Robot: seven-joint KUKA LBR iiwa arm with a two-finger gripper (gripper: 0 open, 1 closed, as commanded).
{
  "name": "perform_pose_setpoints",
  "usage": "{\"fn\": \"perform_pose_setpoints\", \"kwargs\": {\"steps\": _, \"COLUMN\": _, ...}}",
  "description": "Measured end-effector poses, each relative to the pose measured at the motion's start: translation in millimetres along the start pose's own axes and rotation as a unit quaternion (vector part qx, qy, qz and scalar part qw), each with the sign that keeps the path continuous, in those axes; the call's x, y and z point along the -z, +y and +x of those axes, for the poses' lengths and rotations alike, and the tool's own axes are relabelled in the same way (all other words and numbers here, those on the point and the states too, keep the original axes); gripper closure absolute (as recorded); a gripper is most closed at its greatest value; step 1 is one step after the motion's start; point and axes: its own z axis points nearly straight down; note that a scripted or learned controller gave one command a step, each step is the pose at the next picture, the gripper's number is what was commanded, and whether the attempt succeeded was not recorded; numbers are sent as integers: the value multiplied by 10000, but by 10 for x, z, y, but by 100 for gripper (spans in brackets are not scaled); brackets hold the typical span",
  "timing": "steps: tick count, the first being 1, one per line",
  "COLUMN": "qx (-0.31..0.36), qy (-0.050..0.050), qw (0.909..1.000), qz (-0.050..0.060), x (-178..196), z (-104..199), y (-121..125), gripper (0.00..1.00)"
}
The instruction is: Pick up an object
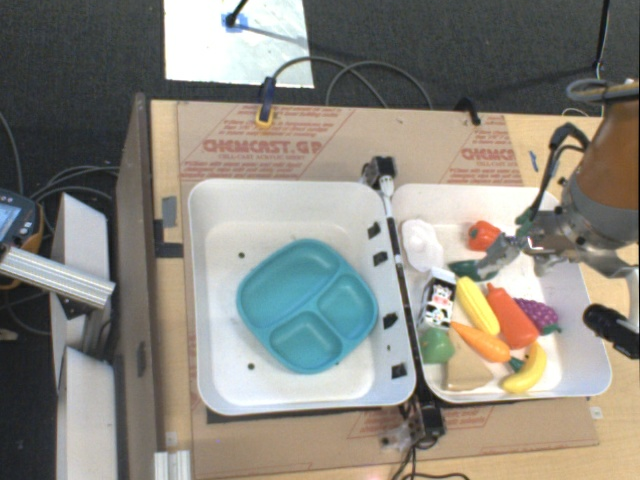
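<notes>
Gripper point(503, 255): finger state cannot be told; low among crowded toys. Risk: nudging pepper point(483, 234) or corn point(477, 305), grasping nothing.

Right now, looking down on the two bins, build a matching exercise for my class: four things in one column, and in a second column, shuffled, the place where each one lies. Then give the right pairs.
Things:
1. teal divided plate
2. toy banana
3. red toy pepper
4. toy corn cob

Places:
A. near corner of the right bin
B. middle of the right bin, beside the milk carton
C. left bin
D. far part of the right bin, just left of the claw

Pairs: 1-C, 2-A, 3-D, 4-B
</notes>
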Motion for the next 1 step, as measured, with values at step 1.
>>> {"fn": "perform_pose_setpoints", "kwargs": {"steps": 1, "qx": -7, "qy": -10, "qw": 10000, "qz": 2, "x": -1888, "z": -290, "y": 735, "gripper": 0}}
